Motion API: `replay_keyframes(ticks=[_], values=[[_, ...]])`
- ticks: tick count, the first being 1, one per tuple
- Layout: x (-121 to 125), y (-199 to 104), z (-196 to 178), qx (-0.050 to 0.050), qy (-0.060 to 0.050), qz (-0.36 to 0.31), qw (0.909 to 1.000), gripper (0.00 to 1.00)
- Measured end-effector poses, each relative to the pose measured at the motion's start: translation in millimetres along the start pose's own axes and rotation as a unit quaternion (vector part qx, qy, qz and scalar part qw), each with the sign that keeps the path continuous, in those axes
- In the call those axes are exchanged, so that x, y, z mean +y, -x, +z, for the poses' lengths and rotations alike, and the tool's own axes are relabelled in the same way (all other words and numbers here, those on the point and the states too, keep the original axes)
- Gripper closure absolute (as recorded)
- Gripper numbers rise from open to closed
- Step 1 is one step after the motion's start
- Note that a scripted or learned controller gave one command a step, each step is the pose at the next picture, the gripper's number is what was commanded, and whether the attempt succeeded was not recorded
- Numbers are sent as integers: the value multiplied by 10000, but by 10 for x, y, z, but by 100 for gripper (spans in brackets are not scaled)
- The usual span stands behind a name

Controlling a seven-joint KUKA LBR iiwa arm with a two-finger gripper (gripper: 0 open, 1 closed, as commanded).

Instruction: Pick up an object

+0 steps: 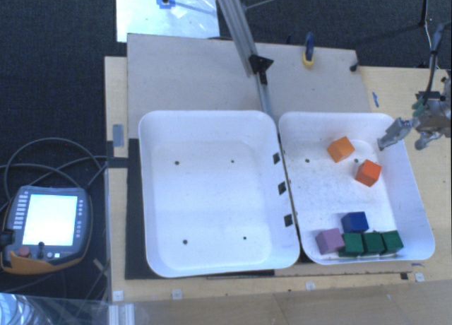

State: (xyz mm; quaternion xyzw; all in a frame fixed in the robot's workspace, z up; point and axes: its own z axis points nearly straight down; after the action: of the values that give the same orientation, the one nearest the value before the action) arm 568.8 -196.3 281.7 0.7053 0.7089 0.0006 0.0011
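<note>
Camera view, looking down on both bins at a slant, gave us the gripper (408,135) at the right edge of the scene, hanging over the far right rim of the right bin (417,207). Its two grey metal fingers looked splayed apart, one reaching left toward the bin and one pointing down, with nothing between them, though they were small and somewhat blurred.

We judged the red-orange cube (368,172) the likeliest target: it lay to the left of the gripper and a little nearer to us, on the bin floor just inside the right wall. A lighter orange cube (341,149) sat further left, tilted so that a corner pointed our way, near the first but apart from it. Both were squat blocks with no long axis to speak of, so the approach seemed to turn mostly on coming down and leftward from the rim.

Along the near wall of the same bin we saw a cluster: a blue cube (355,222), a mauve cube (328,240) beside it, and a row of green cubes (370,243) touching one another. All looked matte, hard-edged and plain. The left bin (152,175) was a smooth, glossy white tray with rounded corners. A teach pendant (46,228) with a pale screen lay far left on the dark floor.
</note>
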Motion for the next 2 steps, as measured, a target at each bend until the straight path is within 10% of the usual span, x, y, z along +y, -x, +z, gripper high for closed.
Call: replay_keyframes(ticks=[2], values=[[21,59,431,0,-17,16,10000,0]])
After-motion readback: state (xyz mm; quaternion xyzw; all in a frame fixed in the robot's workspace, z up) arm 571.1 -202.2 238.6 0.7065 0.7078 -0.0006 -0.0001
